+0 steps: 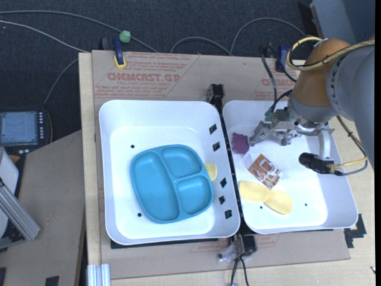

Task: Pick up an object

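Gripper (pixel 280 130) hangs low over the right bin (pixel 336 186), its grip impossible to judge (wrist hides it), with nothing visibly held, so picking remains undone; wrapper (pixel 264 170), purple lump (pixel 239 142) and yellow piece (pixel 266 196) lie nearby.

A: Off the bins?
B: Clamp (pixel 119 57) on the board's (pixel 152 76) back edge, green knob (pixel 124 36) beside it.
A: Left side?
B: Small screen (pixel 21 127), cables (pixel 53 25) on dark floor.
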{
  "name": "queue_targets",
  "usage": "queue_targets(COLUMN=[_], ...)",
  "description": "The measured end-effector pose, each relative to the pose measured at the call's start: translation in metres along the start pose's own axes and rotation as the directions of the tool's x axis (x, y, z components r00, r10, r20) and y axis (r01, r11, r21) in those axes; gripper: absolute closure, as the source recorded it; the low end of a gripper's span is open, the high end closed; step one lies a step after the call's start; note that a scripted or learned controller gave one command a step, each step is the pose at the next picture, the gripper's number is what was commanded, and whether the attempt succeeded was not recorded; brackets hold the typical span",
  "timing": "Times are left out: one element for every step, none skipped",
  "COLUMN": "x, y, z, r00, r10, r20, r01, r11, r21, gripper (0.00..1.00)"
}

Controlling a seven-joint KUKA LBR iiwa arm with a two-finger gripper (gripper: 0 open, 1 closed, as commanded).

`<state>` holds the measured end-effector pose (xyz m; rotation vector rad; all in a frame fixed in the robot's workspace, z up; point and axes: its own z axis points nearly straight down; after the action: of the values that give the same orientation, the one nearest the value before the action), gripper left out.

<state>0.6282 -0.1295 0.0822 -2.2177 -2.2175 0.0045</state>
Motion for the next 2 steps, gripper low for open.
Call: queue_targets(x=[0.0, -0.002], y=[0.002, -0.002], z=[-0.015, -0.06], r00=[1.0, 1.0], r10=[0.0, 0.001], r20=[0.0, 0.002], r01=[0.0, 0.0], r11=[1.0, 1.0], r21=[-0.006, -0.011], gripper=[1.0, 1.0])
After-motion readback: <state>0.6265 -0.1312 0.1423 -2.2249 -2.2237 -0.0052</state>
